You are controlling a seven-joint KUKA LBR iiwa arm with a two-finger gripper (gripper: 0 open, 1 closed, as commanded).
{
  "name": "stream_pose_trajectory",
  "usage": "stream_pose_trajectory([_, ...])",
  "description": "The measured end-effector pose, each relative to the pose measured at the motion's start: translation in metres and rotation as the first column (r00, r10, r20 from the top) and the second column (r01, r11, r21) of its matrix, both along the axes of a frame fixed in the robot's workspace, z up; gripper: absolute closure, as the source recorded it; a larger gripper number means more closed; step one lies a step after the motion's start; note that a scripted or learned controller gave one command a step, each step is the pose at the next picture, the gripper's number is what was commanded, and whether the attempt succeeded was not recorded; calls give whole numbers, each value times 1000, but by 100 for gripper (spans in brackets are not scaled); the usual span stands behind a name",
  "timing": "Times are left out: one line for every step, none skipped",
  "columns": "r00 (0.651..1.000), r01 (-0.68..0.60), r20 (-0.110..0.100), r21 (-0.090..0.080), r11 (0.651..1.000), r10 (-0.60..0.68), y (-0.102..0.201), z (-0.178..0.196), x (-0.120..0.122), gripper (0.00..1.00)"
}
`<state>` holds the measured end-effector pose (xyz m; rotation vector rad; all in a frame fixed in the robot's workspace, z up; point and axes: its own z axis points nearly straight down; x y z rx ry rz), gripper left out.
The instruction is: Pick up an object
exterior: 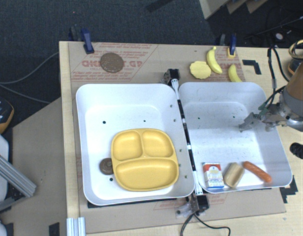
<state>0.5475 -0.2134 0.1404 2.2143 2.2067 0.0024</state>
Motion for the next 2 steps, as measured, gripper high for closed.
stream_pose_trajectory([1000, -1, -18, 17, 1000, 1, -5, -57, -72, 0])
stream_pose_trajectory([1000, -13, -6, 11, 1000, 13, 48, -55, 15, 0])
